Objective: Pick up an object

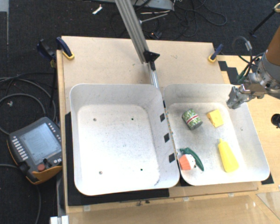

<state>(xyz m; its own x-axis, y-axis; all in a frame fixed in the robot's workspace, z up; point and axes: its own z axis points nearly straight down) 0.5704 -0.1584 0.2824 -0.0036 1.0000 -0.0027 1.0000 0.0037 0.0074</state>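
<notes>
A: Pincer point(234, 100) sits over the far right rim of the right bin point(252, 139), hanging from the arm point(273, 64) that comes in from the right. Nothing between its tips. Whether it stands wide or narrow: cannot tell, too small and blurred at this slant.

B: Nearest candidate?

A: Yellow block point(215, 118), just inward of the pincer, in the far right part of that bin. Beside it, toward the bin's middle, a green can point(192, 119) lying tilted. Both apart from the pincer.

B: Others?

A: Yellow bottle point(227, 156) near the near right corner, lying lengthwise. Red and white toy with a green leaf point(189, 160) against the near left wall, close to the divide with the left bin point(114, 139).

B: Step in hand?

A: Judged: approach. No grasp made; all four things rest on the bin floor.

B: Next move?

A: Shift inward over one thing, likely the block, align across its narrow sides, then descend. Risk: the block lies near the sloped wall, so one tip may strike the rim. The can may roll if nudged.
</notes>
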